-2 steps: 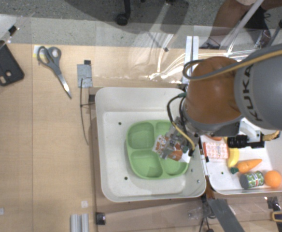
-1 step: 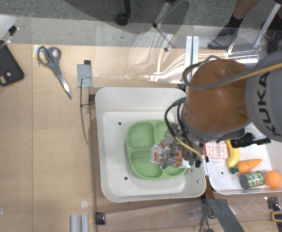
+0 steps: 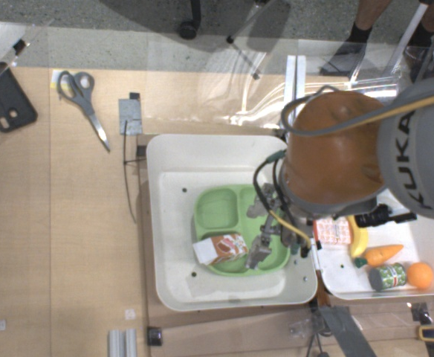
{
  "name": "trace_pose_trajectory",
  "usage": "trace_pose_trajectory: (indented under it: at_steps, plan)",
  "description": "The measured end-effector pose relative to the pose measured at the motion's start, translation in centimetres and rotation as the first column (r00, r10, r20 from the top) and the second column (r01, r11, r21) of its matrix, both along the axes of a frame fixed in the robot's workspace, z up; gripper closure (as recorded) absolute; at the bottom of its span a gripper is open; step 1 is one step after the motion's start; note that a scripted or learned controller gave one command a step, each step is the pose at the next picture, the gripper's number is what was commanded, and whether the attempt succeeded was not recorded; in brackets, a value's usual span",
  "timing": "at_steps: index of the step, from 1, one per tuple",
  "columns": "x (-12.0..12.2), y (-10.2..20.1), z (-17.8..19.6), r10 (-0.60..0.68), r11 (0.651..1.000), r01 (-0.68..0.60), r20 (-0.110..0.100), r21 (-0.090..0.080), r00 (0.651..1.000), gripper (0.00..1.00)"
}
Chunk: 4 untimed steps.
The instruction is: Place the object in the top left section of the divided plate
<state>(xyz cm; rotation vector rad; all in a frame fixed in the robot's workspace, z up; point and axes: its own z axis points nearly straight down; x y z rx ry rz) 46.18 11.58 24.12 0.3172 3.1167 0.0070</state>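
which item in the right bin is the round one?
The orange, at the right bin's lower right corner. It is a plain sphere; the carrot tapers, the banana curves, and the green can lies as a cylinder.

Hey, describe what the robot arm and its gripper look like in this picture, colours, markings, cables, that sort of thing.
The arm is a thick, rounded grey casing with black "KUKA" lettering along it. A glossy orange-brown domed band sits above the wrist. Black cables loop out around that section, and a thin yellow wire runs down beside the metallic grey two-finger gripper, built from small angular silver parts.
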Motion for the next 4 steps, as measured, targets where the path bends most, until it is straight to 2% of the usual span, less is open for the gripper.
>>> trace_pose_trajectory:
  at_steps: [1, 2, 3, 4]
  plan:
    - [0.8, -1.4, -7.5, 0.158, 0.987, -0.158, -0.004, -0.002, 0.987, 0.00]
    - [0.1, 6.6, -8.9, 0.286, 0.958, -0.286, -0.002, -0.001, 0.958, 0.00]
    - [9.6, 7.4, -7.1, 0.169, 0.986, -0.169, -0.002, -0.001, 0.986, 0.00]
    - [8.9, 11.3, 0.2, 0.315, 0.949, -0.315, 0.003, -0.001, 0.949, 0.00]
